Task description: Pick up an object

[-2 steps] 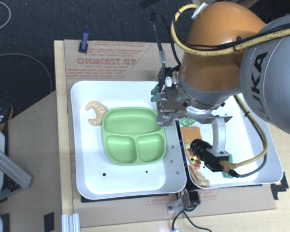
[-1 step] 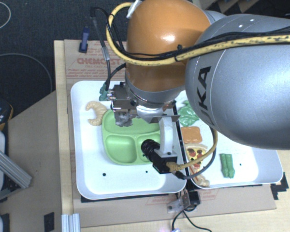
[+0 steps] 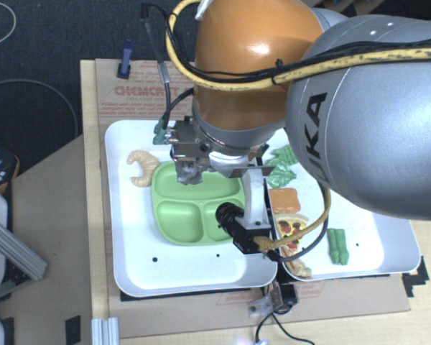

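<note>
A green divided plate lies in the left bin. My gripper hangs low over the plate's far edge, under the orange wrist band. A tan croissant lies just left of the plate, a short way from the gripper. In the right bin, largely hidden by the arm, I see a green leafy piece, an orange toast slice, a pizza slice and a green pod.
The arm covers most of the right bin and the back of both bins. A small beige piece lies at the right bin's front edge. A blue clip sits on the cardboard behind the bins.
</note>
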### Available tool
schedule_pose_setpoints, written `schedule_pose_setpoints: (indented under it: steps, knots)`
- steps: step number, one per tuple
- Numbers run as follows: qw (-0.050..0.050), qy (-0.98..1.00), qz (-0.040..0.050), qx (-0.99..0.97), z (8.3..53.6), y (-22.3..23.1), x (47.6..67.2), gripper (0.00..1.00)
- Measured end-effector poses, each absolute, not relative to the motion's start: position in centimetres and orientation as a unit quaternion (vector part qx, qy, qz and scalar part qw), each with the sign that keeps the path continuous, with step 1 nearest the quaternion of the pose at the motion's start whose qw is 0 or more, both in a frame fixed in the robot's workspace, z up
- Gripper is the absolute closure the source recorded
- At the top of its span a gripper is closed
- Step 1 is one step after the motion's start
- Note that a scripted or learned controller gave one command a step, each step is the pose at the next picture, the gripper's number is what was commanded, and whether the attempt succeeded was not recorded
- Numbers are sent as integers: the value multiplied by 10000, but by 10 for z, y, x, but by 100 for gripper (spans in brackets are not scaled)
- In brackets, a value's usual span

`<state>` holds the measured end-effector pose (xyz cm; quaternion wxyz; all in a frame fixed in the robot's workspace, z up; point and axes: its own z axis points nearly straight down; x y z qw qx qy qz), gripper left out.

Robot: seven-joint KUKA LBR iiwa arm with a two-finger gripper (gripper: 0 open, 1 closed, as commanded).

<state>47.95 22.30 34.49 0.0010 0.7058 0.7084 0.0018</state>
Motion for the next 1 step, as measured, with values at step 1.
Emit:
schedule_pose_setpoints:
  steps: [1]
  knots:
    - [-33,7063,-82,7079,192,223,476,100]
